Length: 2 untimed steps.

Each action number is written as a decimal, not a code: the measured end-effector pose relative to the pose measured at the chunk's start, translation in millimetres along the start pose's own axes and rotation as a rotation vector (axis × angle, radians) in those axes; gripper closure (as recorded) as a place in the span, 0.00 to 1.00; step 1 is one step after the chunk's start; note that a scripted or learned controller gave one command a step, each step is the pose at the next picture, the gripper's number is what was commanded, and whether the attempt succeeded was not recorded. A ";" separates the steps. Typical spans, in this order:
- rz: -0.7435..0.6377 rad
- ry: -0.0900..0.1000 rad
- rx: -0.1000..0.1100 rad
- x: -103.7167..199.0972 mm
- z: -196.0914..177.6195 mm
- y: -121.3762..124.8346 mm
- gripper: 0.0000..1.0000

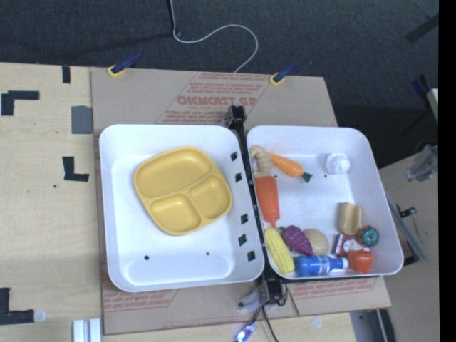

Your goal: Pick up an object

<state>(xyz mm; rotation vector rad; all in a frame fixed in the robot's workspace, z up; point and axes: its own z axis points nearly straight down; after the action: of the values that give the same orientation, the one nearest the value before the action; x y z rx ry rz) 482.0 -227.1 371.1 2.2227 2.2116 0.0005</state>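
The right bin [370, 162] holds several toy foods. A carrot [288, 165] and a beige piece [260, 159] lie at its far left, with a white cap [337, 163] at the far right. An orange sausage [268, 198] lies along the left wall. Near the front sit a yellow corn cob [279, 250], purple grapes [297, 239], a blue bottle [319, 265], a bread piece [348, 218] and a red tomato [362, 261]. The left bin [121, 241] holds a yellow divided plate [184, 189].
Both bins rest on a cardboard sheet [214, 98] held by a yellow clip [122, 65] and a blue clip [283, 72]. A white cable [214, 33] loops behind it. Black clamps [238, 116] join the bins at the middle. Wooden bench top lies to the left.
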 end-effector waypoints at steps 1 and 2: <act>-0.018 0.006 0.003 123.6 -20.0 2.0 1.00; -0.013 0.006 0.013 191.5 39.6 -0.1 1.00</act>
<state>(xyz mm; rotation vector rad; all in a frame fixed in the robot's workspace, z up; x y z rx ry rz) 483.0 -35.8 330.7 2.2179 2.2352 -0.0065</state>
